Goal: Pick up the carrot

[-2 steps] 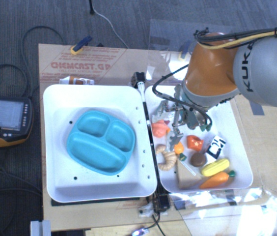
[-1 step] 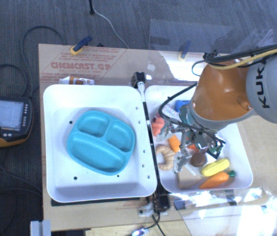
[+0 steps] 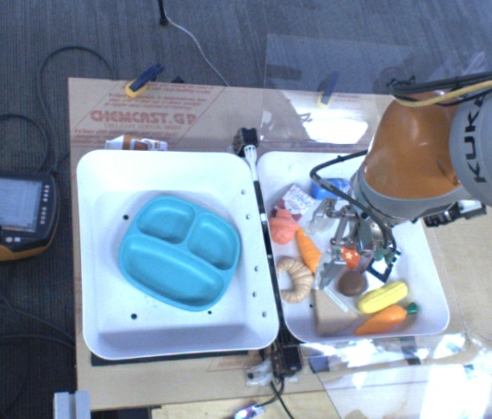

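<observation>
Arm (image 3: 455,138) was grey with a fat orange band, black "KU" lettering, dark cables at the wrist; metal gripper (image 3: 351,256) with orange-red bits.

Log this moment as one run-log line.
end effector: low in right white bin, grip unclear | orange carrot with green tip: lying at bin's near edge, beside yellow corn cob | blue divided tray: left bin

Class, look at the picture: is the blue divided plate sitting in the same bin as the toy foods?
No: the blue divided plate lies in the left bin, the toy foods in the right bin.
</observation>
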Controlling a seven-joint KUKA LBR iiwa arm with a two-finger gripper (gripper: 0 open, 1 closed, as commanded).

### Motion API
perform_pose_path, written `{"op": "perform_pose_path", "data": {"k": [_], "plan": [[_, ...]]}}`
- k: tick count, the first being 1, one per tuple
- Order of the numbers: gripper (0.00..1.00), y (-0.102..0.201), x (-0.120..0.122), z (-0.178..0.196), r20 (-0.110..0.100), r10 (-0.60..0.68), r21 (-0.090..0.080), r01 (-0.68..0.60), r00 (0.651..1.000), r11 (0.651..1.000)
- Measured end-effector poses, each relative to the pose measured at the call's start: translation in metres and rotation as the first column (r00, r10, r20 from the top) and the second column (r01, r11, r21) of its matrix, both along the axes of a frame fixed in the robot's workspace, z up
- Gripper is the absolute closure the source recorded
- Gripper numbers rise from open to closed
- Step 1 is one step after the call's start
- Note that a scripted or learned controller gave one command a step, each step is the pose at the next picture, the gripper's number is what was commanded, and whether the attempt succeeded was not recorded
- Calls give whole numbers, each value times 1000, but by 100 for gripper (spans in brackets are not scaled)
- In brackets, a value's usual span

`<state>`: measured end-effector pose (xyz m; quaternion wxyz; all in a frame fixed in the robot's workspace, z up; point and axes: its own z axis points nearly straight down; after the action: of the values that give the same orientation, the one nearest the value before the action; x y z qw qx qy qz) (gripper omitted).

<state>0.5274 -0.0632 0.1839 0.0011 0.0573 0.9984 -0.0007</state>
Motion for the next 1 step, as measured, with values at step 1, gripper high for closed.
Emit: {"op": "perform_pose_path", "data": {"k": [1], "plan": [[0,-33,-11,-92,14,39,1,-39,999,999]]}}
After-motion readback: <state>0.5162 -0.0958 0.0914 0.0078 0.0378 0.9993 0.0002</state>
